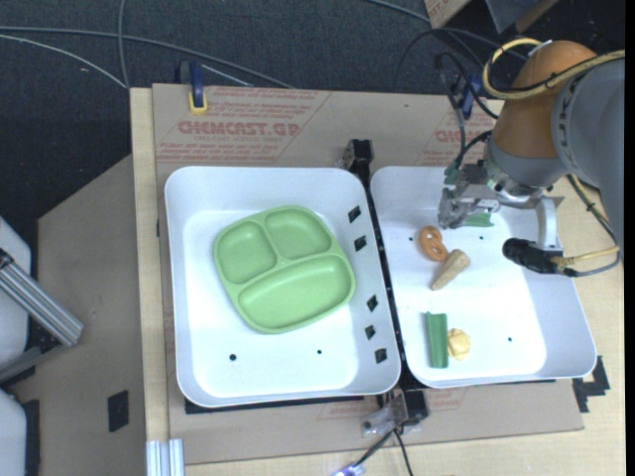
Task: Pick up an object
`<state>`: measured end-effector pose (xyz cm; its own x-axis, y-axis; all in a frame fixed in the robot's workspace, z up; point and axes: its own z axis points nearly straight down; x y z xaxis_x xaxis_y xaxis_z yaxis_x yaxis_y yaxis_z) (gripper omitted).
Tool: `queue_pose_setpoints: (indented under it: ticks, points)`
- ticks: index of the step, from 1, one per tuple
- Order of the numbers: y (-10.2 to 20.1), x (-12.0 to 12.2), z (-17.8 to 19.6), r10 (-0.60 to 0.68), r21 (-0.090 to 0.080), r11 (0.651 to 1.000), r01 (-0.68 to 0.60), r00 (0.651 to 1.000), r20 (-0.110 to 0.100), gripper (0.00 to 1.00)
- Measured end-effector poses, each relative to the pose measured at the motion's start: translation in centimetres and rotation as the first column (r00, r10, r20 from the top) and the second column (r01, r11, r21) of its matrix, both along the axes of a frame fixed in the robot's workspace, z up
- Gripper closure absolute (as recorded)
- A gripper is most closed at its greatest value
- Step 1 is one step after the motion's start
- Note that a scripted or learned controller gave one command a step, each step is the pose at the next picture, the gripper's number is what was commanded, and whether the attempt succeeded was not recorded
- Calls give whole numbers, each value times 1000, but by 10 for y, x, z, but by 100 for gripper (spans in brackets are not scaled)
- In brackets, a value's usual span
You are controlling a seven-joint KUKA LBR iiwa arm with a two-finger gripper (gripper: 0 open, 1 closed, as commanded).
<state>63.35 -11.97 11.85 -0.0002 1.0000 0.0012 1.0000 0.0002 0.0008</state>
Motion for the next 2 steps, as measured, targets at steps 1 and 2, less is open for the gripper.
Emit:
queue_pose_setpoints:
  ticks: [1,2]
  points:
    - [-2,-1,44,-1,-2,1000,1,1000,5,100]
    - [-3,1,88,1,-2,1000,-1,1000,4,100]
